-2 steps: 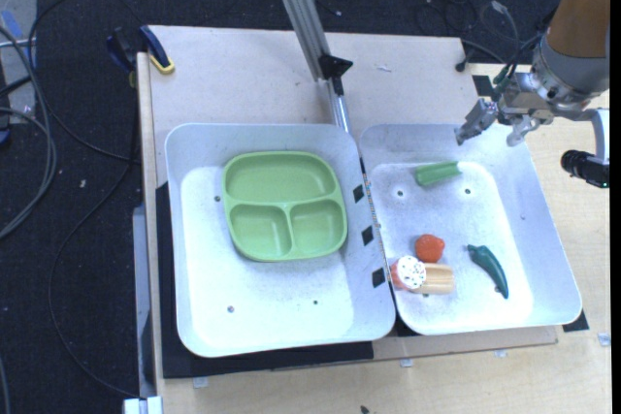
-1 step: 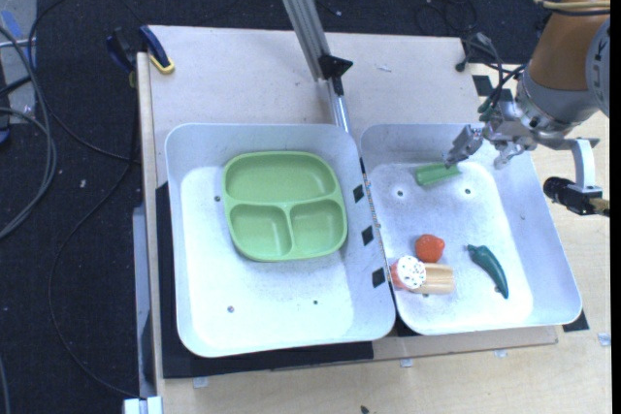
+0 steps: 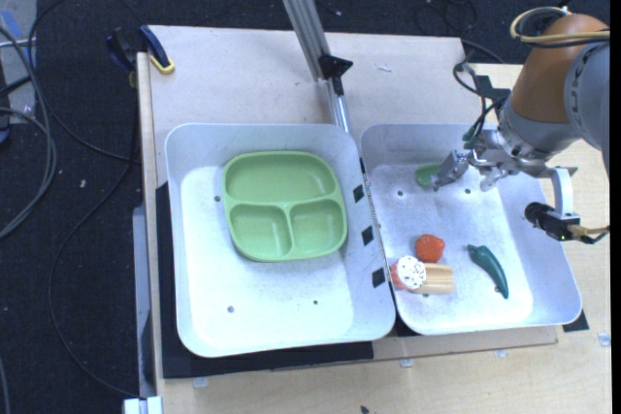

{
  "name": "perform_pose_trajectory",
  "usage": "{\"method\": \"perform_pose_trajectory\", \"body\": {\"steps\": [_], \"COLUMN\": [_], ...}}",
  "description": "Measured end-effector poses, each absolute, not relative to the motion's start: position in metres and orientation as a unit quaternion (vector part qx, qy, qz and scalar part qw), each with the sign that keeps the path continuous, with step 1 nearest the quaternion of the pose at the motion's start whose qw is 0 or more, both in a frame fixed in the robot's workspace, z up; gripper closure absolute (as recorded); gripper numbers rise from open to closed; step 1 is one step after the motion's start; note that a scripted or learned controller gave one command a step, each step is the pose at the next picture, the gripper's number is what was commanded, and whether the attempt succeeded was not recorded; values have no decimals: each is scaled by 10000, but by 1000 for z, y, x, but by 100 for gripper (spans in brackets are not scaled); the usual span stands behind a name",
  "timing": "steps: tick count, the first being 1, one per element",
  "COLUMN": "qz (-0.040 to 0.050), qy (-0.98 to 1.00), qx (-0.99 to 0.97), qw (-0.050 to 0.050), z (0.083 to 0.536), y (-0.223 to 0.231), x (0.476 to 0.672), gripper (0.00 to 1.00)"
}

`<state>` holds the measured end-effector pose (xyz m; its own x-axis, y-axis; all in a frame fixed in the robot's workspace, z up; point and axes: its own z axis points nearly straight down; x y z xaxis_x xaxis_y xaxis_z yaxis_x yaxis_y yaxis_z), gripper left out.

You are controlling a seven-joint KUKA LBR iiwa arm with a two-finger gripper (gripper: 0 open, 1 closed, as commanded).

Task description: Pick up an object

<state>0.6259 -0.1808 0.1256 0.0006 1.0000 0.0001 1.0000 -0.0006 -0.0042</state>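
I saw two shallow white plastic bins side by side; I take the right bin point(image 3: 543, 305) as my landmark. The left bin point(image 3: 194, 305) touched its left edge and held a light green three-compartment plastic tray point(image 3: 285, 206). The grey arm with its orange band point(image 3: 543, 78) reached over the landmark's upper right corner. Its gripper point(image 3: 473, 168) sat low in the upper part, just beside a small green object point(image 3: 426, 175); I cannot tell its grip. Lower down lay a dark green pepper-shaped toy point(image 3: 488, 268), a tan wooden cylinder with a white speckled end point(image 3: 424, 277), and a small red-orange ball point(image 3: 430, 247).
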Motion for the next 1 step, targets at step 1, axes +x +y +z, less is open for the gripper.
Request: {"method": "perform_pose_trajectory", "body": {"steps": [1], "qz": [9], "qy": [-7072], "qx": [-7070], "qw": [5], "z": [90], "y": [-180], "x": [626], "gripper": [0]}}
